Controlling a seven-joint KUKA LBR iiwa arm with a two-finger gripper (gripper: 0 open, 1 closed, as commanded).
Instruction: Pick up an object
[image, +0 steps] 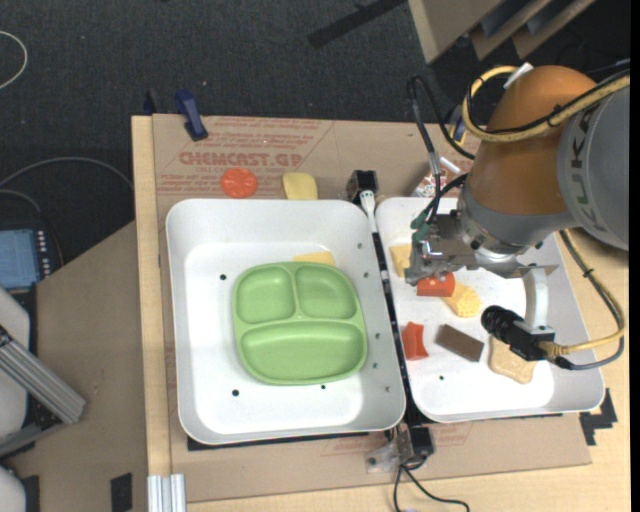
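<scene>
My gripper (430, 268) hangs low over the right bin (570, 385), under the orange wrist band. Right below and beside it lie a red-orange piece (435, 286) and a yellow corn-like piece (463, 300). A pale yellow piece (400, 259) sits just left of the gripper. Further forward lie a red block (414, 341), a brown slab (461, 343) and a tan cracker-like piece (511, 366). The wrist hides the fingertips, and I see nothing clearly held between them.
The left bin (195, 300) holds a green divided plate (298, 322) with a pale yellow piece (314, 259) behind it. An orange disc (239, 183) and a yellow block (299, 186) lie on the cardboard behind the bins. A black cable fitting (515, 335) hangs over the right bin.
</scene>
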